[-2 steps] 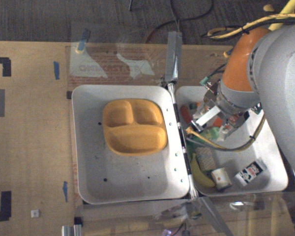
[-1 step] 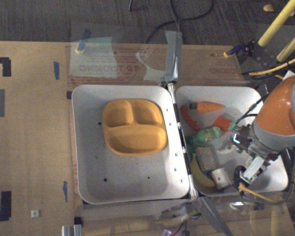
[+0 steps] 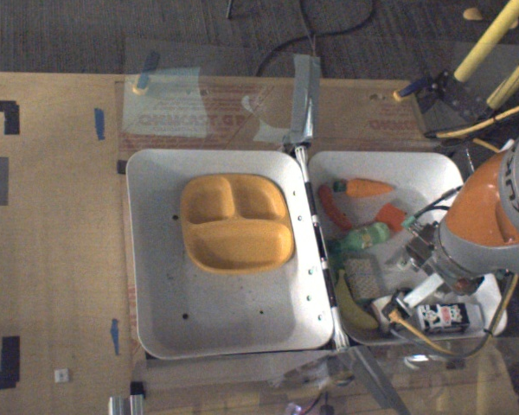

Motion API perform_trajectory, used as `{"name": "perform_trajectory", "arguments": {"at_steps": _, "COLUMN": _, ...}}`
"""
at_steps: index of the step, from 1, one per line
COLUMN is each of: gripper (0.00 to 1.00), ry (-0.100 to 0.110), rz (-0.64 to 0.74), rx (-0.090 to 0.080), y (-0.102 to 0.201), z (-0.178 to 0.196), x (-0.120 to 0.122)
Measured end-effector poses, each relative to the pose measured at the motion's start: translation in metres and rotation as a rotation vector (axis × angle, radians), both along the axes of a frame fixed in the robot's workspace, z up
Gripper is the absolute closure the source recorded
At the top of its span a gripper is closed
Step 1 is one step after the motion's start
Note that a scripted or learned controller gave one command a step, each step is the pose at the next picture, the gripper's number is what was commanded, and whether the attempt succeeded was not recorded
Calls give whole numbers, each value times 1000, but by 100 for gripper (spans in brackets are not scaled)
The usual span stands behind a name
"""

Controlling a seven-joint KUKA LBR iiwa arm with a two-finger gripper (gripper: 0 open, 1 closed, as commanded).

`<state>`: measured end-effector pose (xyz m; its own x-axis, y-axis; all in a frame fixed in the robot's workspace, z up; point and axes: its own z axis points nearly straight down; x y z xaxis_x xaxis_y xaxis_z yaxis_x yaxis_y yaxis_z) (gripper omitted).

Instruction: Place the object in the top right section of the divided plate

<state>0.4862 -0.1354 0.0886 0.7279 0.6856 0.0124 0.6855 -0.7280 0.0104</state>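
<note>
Camera view: gripper (image 3: 415,253) sits well right of the divided plate (image 3: 238,253), low among toys by a green piece (image 3: 363,236). Can't tell how open the claw is or if it holds anything. Target toy unclear, also right of the plate. Confirm a firm lift, then release low over the plate's top right section (image 3: 261,199).

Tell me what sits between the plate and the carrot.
From plate to carrot, camera view: left bin's bare floor, the bins' rims, then a curved red toy.
</note>
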Motion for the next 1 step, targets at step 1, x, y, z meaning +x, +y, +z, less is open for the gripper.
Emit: {"name": "perform_trajectory", "arguments": {"at_steps": 1, "gripper": 0, "ry": 12, "rz": -258, "rx": 2, "y": -20, "z": -1, "x": 44}}
